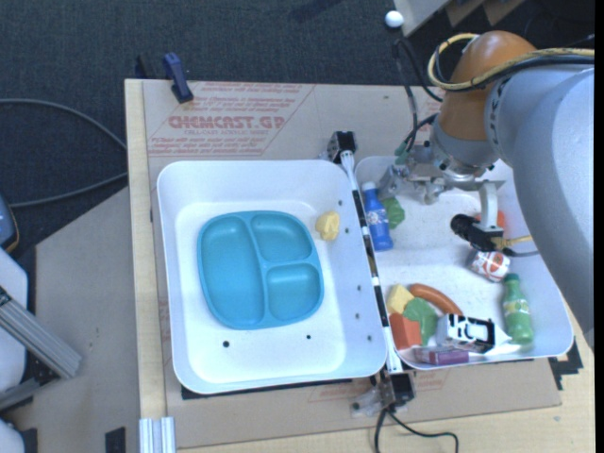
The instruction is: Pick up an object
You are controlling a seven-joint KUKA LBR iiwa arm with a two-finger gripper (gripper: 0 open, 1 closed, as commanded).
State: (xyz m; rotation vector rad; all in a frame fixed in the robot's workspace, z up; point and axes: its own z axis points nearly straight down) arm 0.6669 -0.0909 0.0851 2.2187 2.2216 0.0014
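Camera view: gripper (427,183) lowered into the right bin (552,324) near a blue bottle (377,219); jaw state cannot be told.

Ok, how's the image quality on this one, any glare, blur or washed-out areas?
Camera view: lighting even and soft, shadows faint. The white bins look bright but keep their edges; the blue plate is crisp. The arm, close to the lens, looks soft and oversized, and small items in the right bin are hard to resolve.
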